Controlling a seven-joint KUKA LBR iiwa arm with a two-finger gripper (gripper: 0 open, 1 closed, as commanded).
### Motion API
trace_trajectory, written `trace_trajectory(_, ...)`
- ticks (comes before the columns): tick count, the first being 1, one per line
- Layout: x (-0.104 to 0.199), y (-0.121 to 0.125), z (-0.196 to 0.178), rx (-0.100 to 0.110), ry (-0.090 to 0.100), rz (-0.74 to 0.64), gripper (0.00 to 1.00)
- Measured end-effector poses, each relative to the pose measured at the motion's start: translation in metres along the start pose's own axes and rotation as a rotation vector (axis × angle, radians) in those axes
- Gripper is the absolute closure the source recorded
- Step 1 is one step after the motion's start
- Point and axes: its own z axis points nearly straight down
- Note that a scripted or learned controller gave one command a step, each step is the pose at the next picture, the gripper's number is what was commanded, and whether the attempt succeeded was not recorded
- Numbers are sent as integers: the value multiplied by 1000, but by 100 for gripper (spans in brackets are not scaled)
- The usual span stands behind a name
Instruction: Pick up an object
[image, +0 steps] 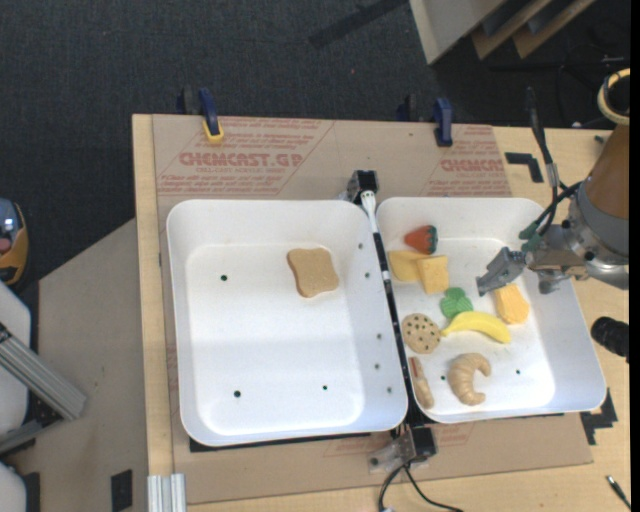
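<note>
Claw (503, 272) hovers right of "CHEMCAST" board (250, 150).

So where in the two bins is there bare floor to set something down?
The left bin is open floor all around the bread slice. The right bin is crowded through its middle: strawberry, cheese, cookie, banana, croissant, with the pincer above. Bare floor remains along its right side.
</note>
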Motion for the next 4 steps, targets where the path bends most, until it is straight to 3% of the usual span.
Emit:
trace_trajectory(1, 1, 5, 158, 16, 3, 0, 0)
trace_trajectory(2, -4, 50, 178, -16, -7, 0, 0)
trace_trajectory(3, 15, 119, 180, -6, 0, -4, 0)
trace_trajectory(4, 14, 117, 170, -3, -1, -1, 100)
